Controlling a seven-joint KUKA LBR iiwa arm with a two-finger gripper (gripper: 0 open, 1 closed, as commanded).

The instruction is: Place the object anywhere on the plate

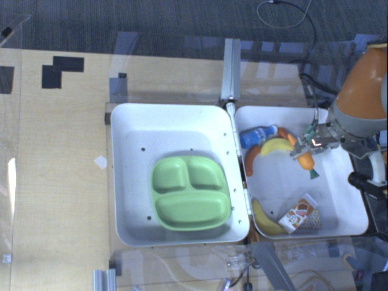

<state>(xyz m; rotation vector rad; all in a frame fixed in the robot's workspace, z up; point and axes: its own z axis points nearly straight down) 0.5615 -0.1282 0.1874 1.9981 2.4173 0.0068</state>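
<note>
Two bins are sat on the bench (54, 180): the green plate (190, 192) in the left bin (124, 132), the clutter in the right bin (357, 217). The jaws (306, 148) are parked right at a small orange carrot (307, 161); how open they are can't be told, and no firm hold is visible. A clean lift should be confirmed first, then the carrot carried over the divider and lowered onto any plate section.
</note>
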